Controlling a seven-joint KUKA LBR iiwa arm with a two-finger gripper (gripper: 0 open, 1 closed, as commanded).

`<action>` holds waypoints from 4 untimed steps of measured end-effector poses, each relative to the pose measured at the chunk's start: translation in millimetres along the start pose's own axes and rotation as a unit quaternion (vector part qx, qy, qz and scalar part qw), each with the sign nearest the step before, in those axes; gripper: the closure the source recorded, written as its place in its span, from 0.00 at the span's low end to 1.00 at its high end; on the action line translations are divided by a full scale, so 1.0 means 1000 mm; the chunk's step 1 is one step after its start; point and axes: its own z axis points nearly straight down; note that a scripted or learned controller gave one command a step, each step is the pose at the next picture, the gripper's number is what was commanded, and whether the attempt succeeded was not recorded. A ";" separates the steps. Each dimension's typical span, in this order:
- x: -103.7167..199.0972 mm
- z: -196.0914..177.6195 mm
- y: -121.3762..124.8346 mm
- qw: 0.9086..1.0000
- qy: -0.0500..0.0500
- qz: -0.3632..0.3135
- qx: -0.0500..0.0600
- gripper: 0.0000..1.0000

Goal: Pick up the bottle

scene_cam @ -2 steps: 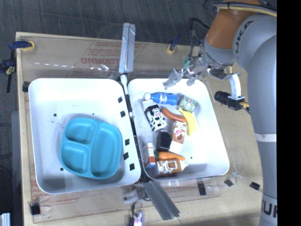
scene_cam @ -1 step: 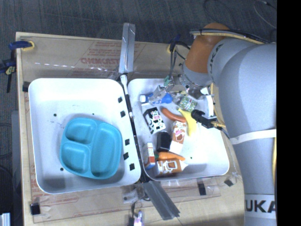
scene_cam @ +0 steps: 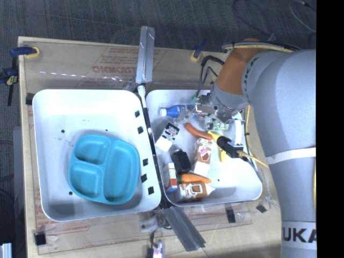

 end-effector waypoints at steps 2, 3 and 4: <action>0.050 -0.007 0.016 0.999 -0.002 0.054 0.006 1.00; 0.087 0.003 0.012 0.999 -0.002 0.048 0.003 1.00; 0.101 -0.143 0.012 0.965 -0.001 0.264 -0.001 1.00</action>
